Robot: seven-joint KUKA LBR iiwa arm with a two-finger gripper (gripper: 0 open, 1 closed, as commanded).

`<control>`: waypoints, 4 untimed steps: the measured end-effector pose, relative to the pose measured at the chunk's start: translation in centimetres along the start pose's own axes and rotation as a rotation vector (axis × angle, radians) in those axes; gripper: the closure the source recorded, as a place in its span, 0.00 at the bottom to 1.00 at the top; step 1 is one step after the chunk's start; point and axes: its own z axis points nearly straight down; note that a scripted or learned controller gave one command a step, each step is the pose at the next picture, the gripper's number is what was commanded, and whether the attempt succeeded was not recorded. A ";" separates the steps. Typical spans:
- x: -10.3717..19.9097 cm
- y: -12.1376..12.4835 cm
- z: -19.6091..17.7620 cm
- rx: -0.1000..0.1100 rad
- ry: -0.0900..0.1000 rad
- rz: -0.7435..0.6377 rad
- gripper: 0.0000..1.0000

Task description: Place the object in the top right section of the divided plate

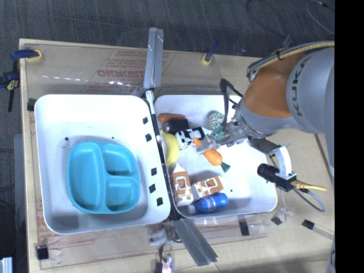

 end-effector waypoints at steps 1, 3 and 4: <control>7.5 -0.7 1.3 0.004 0.002 -0.100 1.00; 19.0 -0.9 1.3 0.006 0.003 -0.345 1.00; 21.2 6.2 1.3 0.003 0.001 -0.117 1.00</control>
